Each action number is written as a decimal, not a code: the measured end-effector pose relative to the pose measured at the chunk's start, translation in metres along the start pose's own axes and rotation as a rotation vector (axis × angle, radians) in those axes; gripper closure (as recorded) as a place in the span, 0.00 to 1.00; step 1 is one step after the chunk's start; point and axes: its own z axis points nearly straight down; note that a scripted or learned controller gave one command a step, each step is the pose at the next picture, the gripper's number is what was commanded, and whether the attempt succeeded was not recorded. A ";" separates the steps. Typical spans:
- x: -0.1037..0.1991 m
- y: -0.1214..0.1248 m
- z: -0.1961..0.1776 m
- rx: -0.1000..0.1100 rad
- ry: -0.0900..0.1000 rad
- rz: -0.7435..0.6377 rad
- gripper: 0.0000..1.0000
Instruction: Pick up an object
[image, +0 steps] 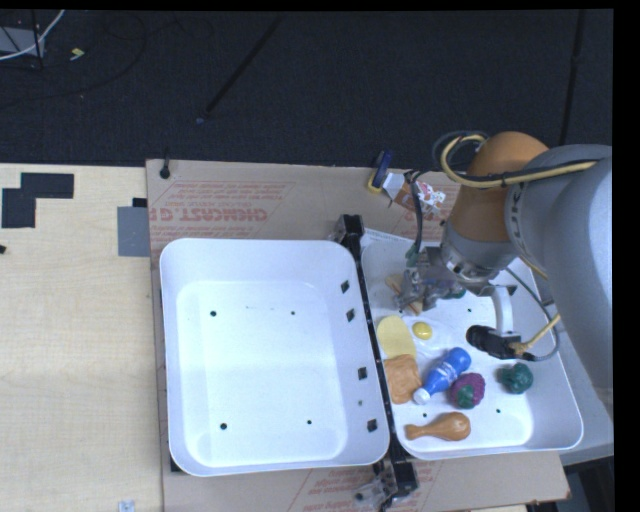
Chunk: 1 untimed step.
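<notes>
Jaws: low over the back of the right bin, at the end of the arm. Their opening is lost in dark clutter, so wide or narrow cannot be told. Nothing is seen held.
Nearest object: small yellow piece, just in front of the jaws, on the bin floor.
Next nearest: pale yellow object, beside the small piece, close to the bin's left wall.
Middle group: tan toy slice, blue bottle and purple object, lying close together, some touching.
Outer objects: green object toward the right wall; toy drumstick alone near the front wall.
Task object: any of the above; all lie in the right bin.
Step in hand (judged): descent onto an object near the back of the bin.
Method: centre the jaws over one object only, and close once the object sits between them.
Preferred targets: the small yellow piece or the drumstick, each with free space around it.
Risk: a grasp near the wall or in the middle group may catch two objects or slip.
Left bin: beside the right bin; not needed here.
Desk: carries both bins on a cardboard sheet.
</notes>
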 end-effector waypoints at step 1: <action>0.014 0.002 -0.013 -0.012 -0.005 -0.003 1.00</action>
